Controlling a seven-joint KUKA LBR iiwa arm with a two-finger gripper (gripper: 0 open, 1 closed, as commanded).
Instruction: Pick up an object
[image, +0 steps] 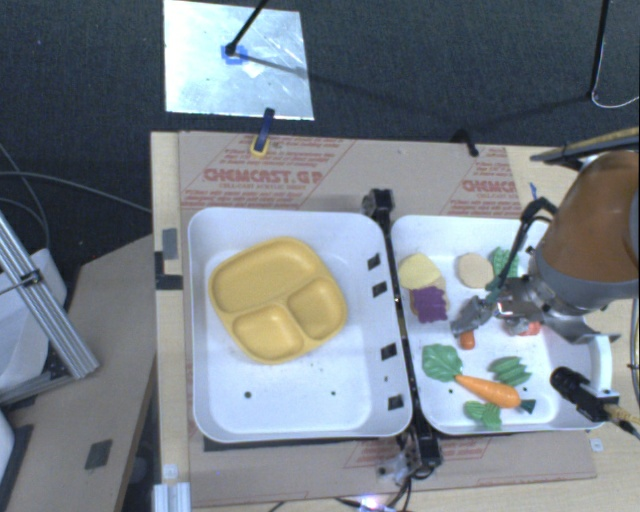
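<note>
While metal fingers hang over toy food, spread unclear, smooth purple block, tapered orange carrot, glossy yellow divided plate

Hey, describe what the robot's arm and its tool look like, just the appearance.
The arm is bulky and rounded, with a broad orange band above a grey wrist section. A thin black cable loops along its left side. The tool is small, dark grey metal with narrow fingers.

A robotics lab: bench with bins, cables, aluminium framing
</note>
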